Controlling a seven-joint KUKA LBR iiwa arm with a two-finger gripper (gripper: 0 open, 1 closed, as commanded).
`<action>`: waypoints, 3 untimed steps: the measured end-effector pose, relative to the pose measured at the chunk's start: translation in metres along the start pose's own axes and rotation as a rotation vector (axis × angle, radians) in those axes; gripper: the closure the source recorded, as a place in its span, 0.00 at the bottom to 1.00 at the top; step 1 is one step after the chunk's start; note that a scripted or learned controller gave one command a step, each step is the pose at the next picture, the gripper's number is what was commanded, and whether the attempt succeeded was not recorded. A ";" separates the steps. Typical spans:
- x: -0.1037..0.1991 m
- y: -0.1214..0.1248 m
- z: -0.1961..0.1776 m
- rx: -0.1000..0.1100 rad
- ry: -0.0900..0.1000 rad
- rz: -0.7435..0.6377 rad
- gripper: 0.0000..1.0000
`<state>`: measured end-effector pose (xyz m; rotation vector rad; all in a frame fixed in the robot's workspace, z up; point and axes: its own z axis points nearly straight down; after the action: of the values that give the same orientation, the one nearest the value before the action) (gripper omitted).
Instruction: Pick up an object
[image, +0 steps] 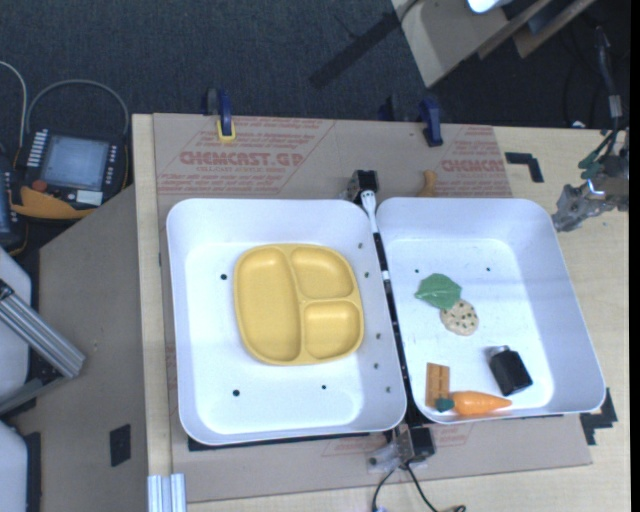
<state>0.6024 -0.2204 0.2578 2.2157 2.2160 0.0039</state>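
Toy carrot (480, 404): lies at the near edge of the right bin (560, 250), touching a brown stick (438, 383). Probably light, rigid and smooth. Grasp across the thick middle. Gripper (585, 197): farther back, outside the bin. Whether it is open or closed cannot be told.

Two shallow white bins sit side by side, the left bin (200, 300) and the right bin (540, 260); one yellow divided plate (298, 302) with three compartments lies left of centre; lower right holds one green leaf-like piece (438, 290), one speckled cookie (460, 319), one black block (509, 370), one orange carrot (478, 404) and one brown stick (437, 381); two blue clamps (222, 108) grip the board's top edge.
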 end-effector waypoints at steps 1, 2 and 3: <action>0.000 0.001 -0.026 0.003 0.001 -0.001 1.00; 0.057 -0.010 -0.024 0.009 0.006 -0.005 1.00; 0.115 -0.016 -0.007 0.010 0.007 -0.006 1.00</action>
<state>0.5865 -0.1051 0.2638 2.2172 2.2315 -0.0003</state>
